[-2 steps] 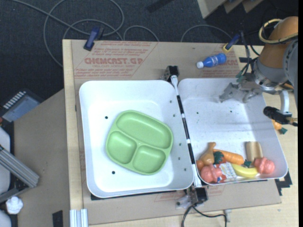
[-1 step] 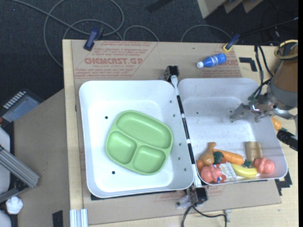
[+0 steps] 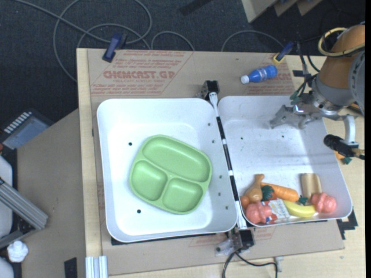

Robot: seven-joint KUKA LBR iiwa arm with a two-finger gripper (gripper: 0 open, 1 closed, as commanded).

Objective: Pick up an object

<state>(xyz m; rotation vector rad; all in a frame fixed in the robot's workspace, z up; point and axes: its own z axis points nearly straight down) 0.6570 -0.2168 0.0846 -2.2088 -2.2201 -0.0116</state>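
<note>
Approach step: the tool (image 3: 288,117), fingers spread and empty, hovers over the right bin (image 3: 255,133), needing descent toward the toy food pile (image 3: 287,200).

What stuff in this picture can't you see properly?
- Toy food pile, camera view: the pieces overlap, so the lower ones are partly hidden.
- Gripper: too small and blurred to tell how its fingers stand.
- Arm: cut off by the right edge.
- Blue bottle on the bench: label too small to read.
</note>
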